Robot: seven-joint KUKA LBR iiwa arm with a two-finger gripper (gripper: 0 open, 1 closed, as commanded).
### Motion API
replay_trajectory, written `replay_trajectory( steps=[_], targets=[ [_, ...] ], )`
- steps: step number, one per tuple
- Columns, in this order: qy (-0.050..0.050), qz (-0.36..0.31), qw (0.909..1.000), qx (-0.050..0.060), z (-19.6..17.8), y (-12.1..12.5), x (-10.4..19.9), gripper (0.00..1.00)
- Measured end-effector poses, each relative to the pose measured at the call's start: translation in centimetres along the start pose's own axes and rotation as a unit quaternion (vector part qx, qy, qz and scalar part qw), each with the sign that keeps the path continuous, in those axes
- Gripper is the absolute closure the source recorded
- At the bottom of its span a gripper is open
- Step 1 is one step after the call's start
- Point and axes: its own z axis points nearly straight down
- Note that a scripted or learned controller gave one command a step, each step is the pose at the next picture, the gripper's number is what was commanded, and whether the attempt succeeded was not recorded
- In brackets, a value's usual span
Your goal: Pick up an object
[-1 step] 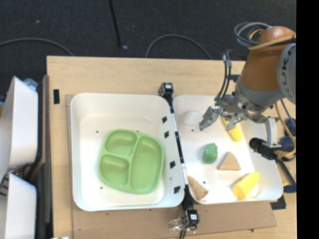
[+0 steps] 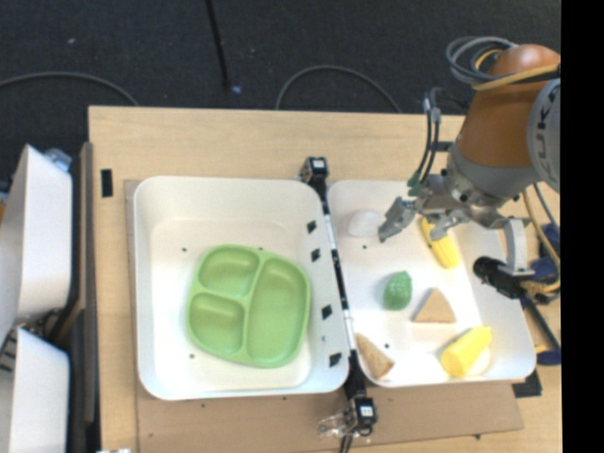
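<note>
My gripper (image 2: 417,223) hangs over the back of the right bin (image 2: 505,371), open, with nothing between its fingers. A long yellow piece (image 2: 442,245) lies just below its right finger, partly hidden by it. A small white object (image 2: 362,223) rests to the left of the left finger (image 2: 392,223). Nearer the front lie a green lumpy object (image 2: 397,290), a tan triangle (image 2: 434,308), a yellow block (image 2: 467,350) and a tan wedge (image 2: 375,357) at the front left corner.
The left bin (image 2: 151,253) holds a green divided plate (image 2: 250,305). A ridge with black clips (image 2: 330,272) separates the two bins. White boxes (image 2: 38,243) stand off the bench's left side.
</note>
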Motion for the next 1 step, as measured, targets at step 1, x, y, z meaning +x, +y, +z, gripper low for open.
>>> replay_trajectory(
  steps=[1],
  targets=[
    [-0.001, 0.001, 1.0, 0.003, 6.26, -0.45, -0.35, 0.0]
  ],
)
